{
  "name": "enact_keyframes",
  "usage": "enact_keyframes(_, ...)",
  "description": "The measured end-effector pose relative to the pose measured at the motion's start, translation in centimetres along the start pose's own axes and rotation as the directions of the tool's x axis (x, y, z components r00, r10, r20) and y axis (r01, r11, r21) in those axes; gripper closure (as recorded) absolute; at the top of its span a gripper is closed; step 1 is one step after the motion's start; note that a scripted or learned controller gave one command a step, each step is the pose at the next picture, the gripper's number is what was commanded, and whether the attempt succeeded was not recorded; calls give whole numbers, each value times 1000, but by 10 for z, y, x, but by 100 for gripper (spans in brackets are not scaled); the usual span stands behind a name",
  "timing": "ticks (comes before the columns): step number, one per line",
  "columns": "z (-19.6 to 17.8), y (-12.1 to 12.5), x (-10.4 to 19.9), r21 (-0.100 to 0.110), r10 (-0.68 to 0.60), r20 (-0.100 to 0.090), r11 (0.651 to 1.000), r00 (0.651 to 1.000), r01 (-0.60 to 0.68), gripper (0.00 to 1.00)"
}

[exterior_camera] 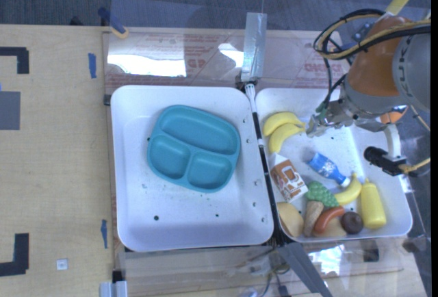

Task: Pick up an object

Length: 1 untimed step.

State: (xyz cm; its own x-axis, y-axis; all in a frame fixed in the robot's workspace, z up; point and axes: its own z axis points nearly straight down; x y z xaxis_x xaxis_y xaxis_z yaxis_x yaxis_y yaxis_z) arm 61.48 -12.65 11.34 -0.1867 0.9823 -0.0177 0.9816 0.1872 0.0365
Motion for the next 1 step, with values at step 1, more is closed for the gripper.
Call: enact_keyframes(1,-45,-6,14,26,-230,-22,973,973,231,100)
